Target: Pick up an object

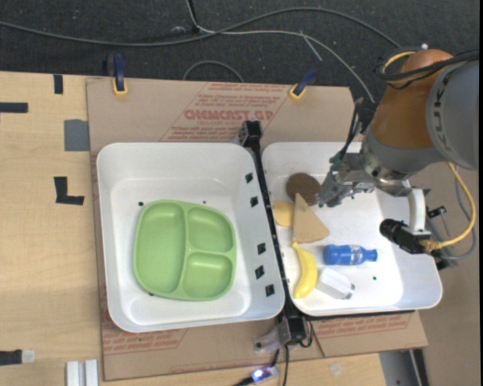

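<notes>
The gripper (336, 191) hung over the right bin (419, 292), its tips too dark and blurred to read. Just left of it lay a tan wedge (308, 224), half covering a brown disc (303, 186); a blue bottle (348, 255) and banana (305, 271) lay below.

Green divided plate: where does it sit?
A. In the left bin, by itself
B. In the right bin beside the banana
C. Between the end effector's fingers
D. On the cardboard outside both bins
A: the green divided plate lies flat in the left bin, with nothing else there.

Two white bins (113, 215), one green tray (185, 249), one banana (307, 272), one blue bottle (348, 255).
</notes>
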`<state>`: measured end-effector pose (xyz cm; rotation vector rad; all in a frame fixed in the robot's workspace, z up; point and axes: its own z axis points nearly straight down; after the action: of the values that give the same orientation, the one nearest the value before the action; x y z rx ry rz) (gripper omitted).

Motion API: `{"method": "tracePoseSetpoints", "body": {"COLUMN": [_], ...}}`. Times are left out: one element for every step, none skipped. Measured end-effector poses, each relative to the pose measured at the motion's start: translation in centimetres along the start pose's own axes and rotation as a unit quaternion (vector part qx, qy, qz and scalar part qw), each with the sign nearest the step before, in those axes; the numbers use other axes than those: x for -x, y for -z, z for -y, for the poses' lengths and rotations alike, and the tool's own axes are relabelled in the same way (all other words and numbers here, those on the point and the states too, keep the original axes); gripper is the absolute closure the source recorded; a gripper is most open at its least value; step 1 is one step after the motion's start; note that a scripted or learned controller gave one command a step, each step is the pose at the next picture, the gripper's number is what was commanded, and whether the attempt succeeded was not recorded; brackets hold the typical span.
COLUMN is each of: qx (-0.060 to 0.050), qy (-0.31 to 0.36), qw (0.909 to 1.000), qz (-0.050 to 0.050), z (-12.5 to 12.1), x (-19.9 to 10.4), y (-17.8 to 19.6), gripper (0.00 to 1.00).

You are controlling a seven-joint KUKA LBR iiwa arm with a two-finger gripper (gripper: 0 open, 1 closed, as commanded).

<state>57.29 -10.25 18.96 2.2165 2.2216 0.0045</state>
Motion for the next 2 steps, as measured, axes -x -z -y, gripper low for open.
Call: {"method": "tracePoseSetpoints", "body": {"qx": [0.000,-0.002], "qy": [0.000,-0.001], "qw": [1.0000,1.0000], "qz": [0.000,0.000], "z": [0.70,0.67], "x": [-0.17,-0.21], "y": [5.89,6.36], "gripper": [1.00,1.00]}}
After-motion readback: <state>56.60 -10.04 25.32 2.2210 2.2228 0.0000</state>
